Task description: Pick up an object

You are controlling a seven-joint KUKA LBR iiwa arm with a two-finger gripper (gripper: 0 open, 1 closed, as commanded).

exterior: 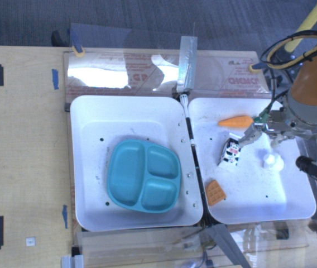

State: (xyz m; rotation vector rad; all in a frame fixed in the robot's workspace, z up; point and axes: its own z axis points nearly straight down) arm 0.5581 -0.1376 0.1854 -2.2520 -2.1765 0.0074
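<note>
Nearest candidate obj: a carrot (236,121) in the right bin (292,202), upper-left part, long axis roughly left-right w/ slight tilt, thick end toward the arm. Just below it sits a small black-and-white toy (231,152), long axis near vertical, leaning a bit. Further down, at the bin's left wall, an orange waffle-like piece (215,192). A small white lump (270,161) lies right of the toy, hard to make out against the bin.

Gripper (257,128) comes in from the right edge, tip just right of the carrot's thick end and up-right of the toy. Nothing visible between its fingers; whether they're spread or closed can't be told from this angle.

Key relation: carrot lies directly left of the tip, toy down-left. Judgement: a short move left plus descent would put it over the carrot; gripping across the short axis looks best.

Left bin (86,205) holds a teal divided plate (144,175), well apart from the arm.
</note>
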